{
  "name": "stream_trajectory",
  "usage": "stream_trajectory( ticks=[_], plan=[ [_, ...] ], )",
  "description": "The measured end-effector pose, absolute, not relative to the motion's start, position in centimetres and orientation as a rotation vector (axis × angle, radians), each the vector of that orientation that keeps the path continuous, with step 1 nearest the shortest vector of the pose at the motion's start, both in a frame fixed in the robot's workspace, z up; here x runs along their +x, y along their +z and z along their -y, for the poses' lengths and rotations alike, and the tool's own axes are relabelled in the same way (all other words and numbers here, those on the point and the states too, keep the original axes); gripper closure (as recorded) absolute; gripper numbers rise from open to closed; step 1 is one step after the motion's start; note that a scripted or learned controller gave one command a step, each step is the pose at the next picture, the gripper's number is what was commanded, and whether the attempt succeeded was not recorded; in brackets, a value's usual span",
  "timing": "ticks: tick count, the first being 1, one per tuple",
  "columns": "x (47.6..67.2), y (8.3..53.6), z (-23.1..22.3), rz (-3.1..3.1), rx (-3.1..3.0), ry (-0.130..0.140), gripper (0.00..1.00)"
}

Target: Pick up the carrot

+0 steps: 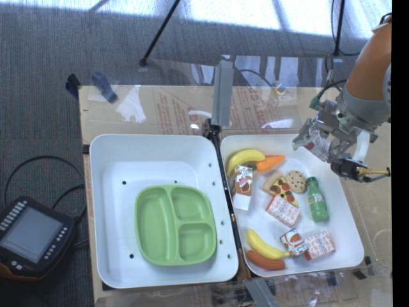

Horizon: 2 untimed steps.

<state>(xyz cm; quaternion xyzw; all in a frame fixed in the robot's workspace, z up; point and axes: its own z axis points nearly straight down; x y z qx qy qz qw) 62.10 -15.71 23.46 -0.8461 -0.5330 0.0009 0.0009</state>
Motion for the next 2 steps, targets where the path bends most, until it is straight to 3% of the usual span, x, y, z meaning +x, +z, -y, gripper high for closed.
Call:
stream_trajectory(
  ticks=[1,2],
  plan=[
    [64.3,21.4,19.2,1.32,-2.848,0.005,1.0],
    [63.5,29.9,16.5,1.565,-2.722,0.004,1.0]
  ],
)
